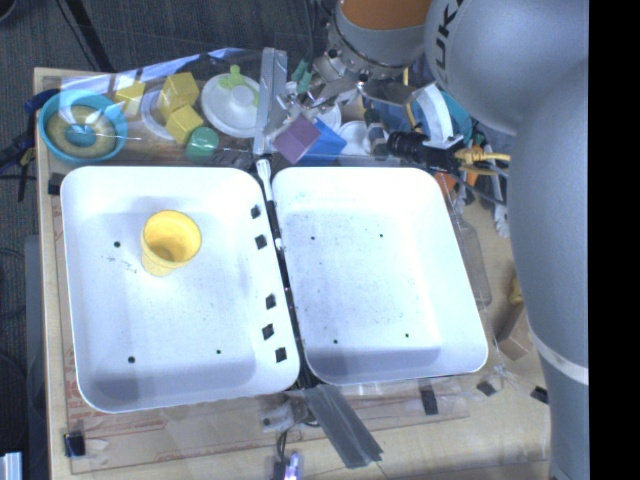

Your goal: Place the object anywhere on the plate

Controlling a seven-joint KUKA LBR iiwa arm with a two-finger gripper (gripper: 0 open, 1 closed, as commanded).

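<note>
A yellow cup (170,240) lies in the left bin (100,368), in its upper left part. My gripper (308,96) hangs high over the back edge of the benches, above the gap between the two bins. A tilted purple block (295,140) shows right under the gripper's tip, with a blue piece (328,142) beside it. Whether the block is gripped or lies in the clutter behind the bins is unclear. A white plate (222,114) with a green piece on it sits in that clutter behind the left bin.
The right bin (440,348) sits under the arm (510,38). Behind the bins lie a blue bowl (60,138), yellow blocks (180,108), a green cap (203,142) and cables (470,153). A black divider strip (272,268) runs between the bins.
</note>
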